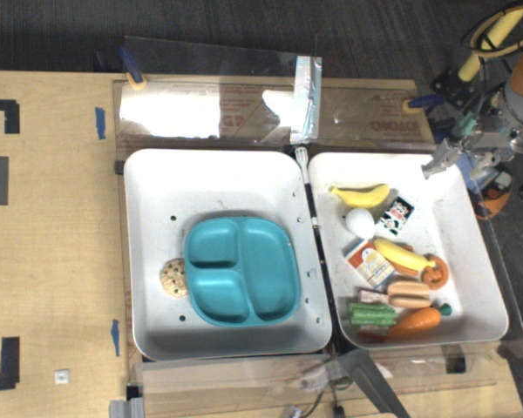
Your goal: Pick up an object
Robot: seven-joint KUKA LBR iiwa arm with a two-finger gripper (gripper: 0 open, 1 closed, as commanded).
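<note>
Faint reddish print on clear panel (244, 111) behind bins; too blurred to read. Small black-and-white card (397, 215) and red-white packet (371, 264) in right bin (484, 259): markings illegible.

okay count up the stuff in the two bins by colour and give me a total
Teal: 1, tray
Tan: 1, cookie
Yellow: 2, bananas
White: 1, egg
Black and white: 1, card
Orange: 3, carrot, ring, carton
Pink: 1, hot dog
Green: 1, bundle
Total: 11
</note>
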